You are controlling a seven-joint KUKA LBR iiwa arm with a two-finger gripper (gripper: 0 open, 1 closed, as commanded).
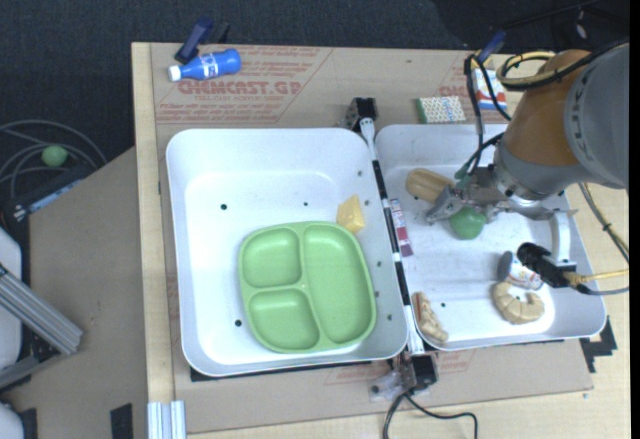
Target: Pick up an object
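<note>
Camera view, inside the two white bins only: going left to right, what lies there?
Green divided plate → yellow piece at the left bin's right side → flat tan piece by the right bin's near-left corner → green ball under the tool → pale ring-shaped piece.

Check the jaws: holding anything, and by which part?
Cannot tell. The gripper sits right over the green ball in the right bin, but no clear hold shows.

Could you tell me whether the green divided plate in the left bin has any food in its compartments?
Empty. The green divided plate lies flat in the left bin, all three compartments bare green; the yellow piece sits just outside its rim.
</note>
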